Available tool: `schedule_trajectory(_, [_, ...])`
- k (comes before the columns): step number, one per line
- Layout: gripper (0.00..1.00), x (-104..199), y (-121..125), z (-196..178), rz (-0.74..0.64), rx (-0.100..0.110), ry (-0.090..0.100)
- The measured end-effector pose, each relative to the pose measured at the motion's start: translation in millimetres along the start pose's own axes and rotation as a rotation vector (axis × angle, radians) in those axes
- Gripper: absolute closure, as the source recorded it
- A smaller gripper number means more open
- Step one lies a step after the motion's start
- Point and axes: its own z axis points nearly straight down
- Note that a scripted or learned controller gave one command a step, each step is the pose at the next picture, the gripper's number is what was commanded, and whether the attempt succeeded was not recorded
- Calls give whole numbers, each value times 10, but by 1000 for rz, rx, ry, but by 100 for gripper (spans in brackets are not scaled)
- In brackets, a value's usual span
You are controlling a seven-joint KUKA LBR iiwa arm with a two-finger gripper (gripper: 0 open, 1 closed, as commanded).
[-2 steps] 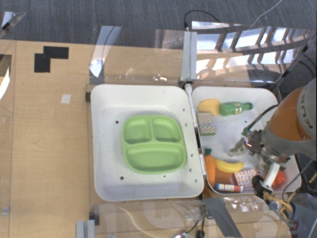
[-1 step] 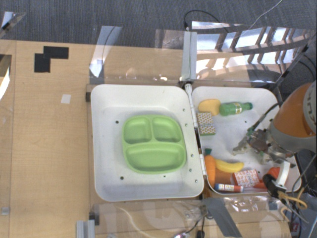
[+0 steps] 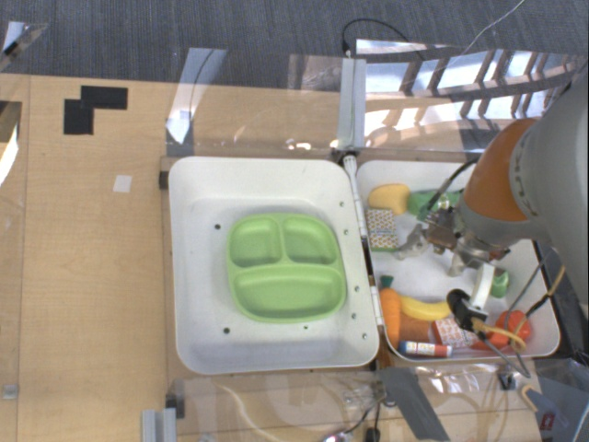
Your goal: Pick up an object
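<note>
Carefully, I am lowering the gripper (image 3: pixel 438 236), whose spread I cannot tell, over the right bin (image 3: pixel 548 339) toward the banana (image 3: pixel 426 308).

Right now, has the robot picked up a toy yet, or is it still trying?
Not yet, by the look of it. The arm has reached into the right bin, and its tool is low among the toys, near the yellow piece and the patterned block. No toy can be seen in its grip. Grabbing and lifting are left. The green tray sits in the left bin.
</note>
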Motion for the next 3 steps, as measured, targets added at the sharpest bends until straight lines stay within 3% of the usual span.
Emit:
schedule_trajectory(1, [0,-438,-371,-14,-118,-2,-2])
schedule_trajectory(2, [0,-437,-371,-14,-118,-2,-2])
schedule_trajectory(3, [0,-25,-646,-22,-98,-6,-3])
